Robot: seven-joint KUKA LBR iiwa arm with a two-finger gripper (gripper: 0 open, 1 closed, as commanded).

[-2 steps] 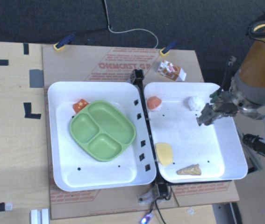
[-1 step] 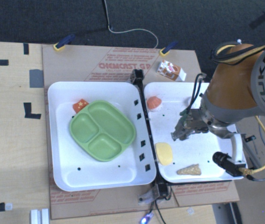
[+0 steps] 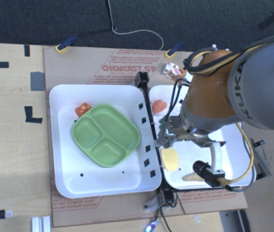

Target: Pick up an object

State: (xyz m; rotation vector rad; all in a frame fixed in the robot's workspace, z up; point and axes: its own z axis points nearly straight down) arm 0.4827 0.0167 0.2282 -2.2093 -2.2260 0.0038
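On the cardboard point(image 3: 127, 66) under the bins, red "CHEMCAST" lettering is showing; "KUKA" marks the arm point(image 3: 238, 91), reaching over the right bin point(image 3: 233, 178). Claw point(image 3: 168, 134) state: cannot tell.

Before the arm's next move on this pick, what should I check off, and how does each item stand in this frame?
1. Gripper above right white bin: ok.
2. Finger opening: cannot tell.
3. Anything held: cannot tell.
4. Yellow flat object in right bin, beside gripper, unobstructed: ok.
5. Orange-pink round object near the divider, partly covered by arm: not ok.
6. Green compartment plate and small red block sit in left bin, away from gripper: ok.
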